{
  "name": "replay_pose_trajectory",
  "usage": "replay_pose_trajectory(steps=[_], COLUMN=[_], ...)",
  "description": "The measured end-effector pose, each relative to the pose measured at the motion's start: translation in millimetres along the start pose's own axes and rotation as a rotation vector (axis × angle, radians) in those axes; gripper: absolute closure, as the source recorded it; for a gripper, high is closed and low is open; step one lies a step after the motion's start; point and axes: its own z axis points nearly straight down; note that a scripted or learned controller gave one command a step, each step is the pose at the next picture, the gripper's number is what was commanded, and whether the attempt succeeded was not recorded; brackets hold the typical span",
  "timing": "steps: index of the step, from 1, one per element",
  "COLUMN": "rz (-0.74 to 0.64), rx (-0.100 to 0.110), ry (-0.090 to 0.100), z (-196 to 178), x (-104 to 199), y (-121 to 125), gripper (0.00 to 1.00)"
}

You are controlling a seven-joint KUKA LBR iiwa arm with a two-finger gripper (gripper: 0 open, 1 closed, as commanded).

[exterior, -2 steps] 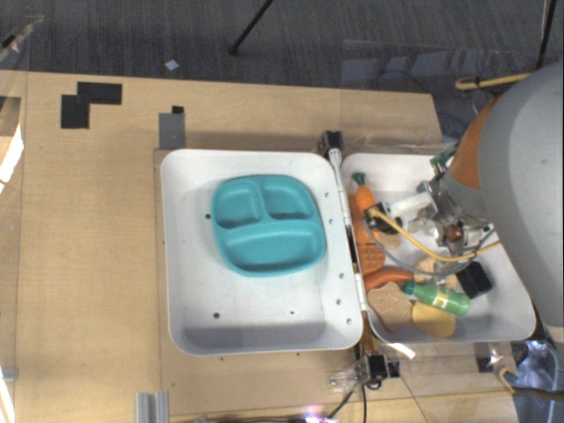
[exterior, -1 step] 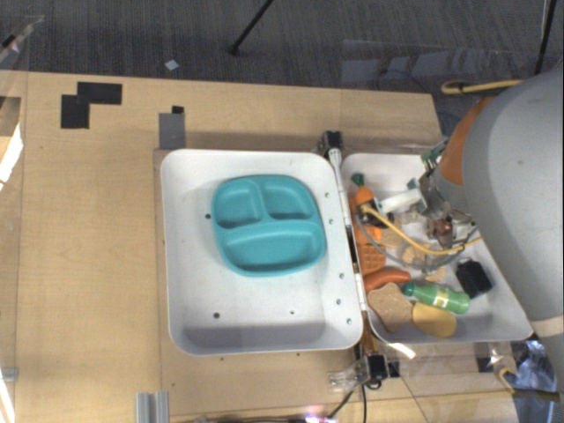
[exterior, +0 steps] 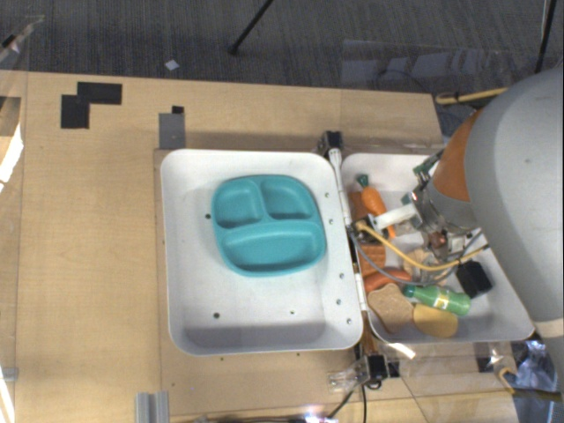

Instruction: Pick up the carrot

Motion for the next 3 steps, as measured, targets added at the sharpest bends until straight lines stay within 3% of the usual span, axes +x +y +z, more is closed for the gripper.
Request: replay_pose_trajectory(steps=[1, 2, 3], rz=[0.04, 0.033, 0.033], rx=[-0.001, 0.0, 0.001], ry=[0.002, 0.006, 0.005], z=[0, -13, -12], x=[-6, -3, -3], y=[-7, -7, -7], gripper=[0.0, 1.0, 0.0])
